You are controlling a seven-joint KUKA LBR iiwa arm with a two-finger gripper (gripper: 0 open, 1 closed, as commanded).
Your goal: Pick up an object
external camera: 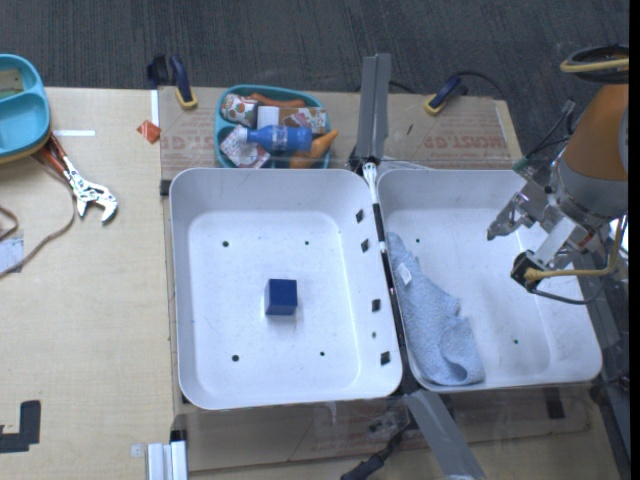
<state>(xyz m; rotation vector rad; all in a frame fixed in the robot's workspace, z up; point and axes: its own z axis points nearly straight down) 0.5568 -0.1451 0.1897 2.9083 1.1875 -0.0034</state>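
Note:
A small blue cube sits near the middle of the left white bin. A crumpled light blue-grey cloth lies along the left side of the right white bin. My gripper hangs over the right bin's right part, well to the right of the cloth. Its two fingers are spread apart with nothing between them.
A teal bowl packed with several small items stands behind the left bin. A wrench and a light blue tray lie on the bench at far left. Clamps sit on the bench's rear edge.

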